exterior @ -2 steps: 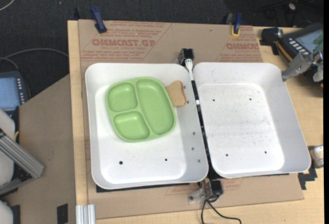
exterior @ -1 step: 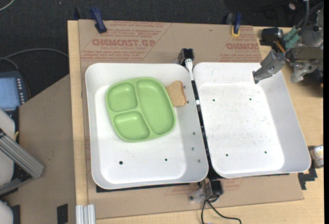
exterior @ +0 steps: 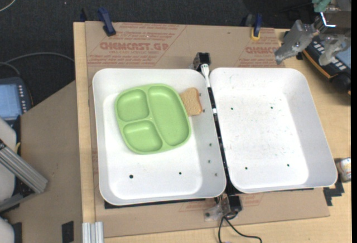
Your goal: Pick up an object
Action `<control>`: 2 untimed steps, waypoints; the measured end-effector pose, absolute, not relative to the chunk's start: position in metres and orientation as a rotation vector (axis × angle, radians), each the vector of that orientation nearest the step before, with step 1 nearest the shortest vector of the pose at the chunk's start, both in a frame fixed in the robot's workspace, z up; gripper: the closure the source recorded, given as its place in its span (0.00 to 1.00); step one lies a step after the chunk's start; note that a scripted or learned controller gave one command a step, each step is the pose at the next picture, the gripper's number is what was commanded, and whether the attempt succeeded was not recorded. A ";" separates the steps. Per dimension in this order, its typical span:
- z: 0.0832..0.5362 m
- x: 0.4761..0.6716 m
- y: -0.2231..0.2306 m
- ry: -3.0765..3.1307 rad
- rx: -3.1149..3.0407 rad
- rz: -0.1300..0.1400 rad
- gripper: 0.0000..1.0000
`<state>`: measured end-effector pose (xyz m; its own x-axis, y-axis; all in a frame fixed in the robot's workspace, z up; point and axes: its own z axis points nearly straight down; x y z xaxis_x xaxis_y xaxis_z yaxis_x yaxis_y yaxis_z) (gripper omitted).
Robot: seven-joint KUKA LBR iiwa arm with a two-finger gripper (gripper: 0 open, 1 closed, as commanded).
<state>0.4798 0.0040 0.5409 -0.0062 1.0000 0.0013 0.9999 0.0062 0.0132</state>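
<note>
The table [exterior: 167, 41], topped with printed cardboard, carries two shallow white bins side by side. The right bin [exterior: 273, 130] has only dark specks on its floor; the left bin [exterior: 111, 175] holds both candidates for picking.

The larger is a green divided plate [exterior: 153, 119], lying flat toward the far half of the left bin, with three compartments and a raised rim. It looks like moulded plastic: light, stiff, and probably smooth enough to slip. Lying flat, it offers little to a pinch from above except the rim or one of the ridges between compartments, so a hold there, with one finger inside a compartment, seems the likeliest to work.

Just beside the plate's right edge, touching or slightly overlapping its rim, lies a small tan piece [exterior: 192, 102], rectangular, with a speckled surface. It may be a sponge or toy cracker; the view is too coarse to say. It appears light and narrow enough to be pinched across its short sides, though its closeness to the plate and the bin wall leaves little room.

The tool [exterior: 293, 41] hangs at the far right corner, outside the bins, well apart from both objects; I cannot tell how its jaws stand.
</note>
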 end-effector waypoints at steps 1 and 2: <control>0.546 0.480 0.002 2.220 2.217 0.006 1.00; 0.412 0.483 0.053 2.234 2.224 -0.018 1.00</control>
<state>0.4835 0.0529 0.4116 -0.0049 1.0000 -0.0006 0.9999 0.0049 -0.0158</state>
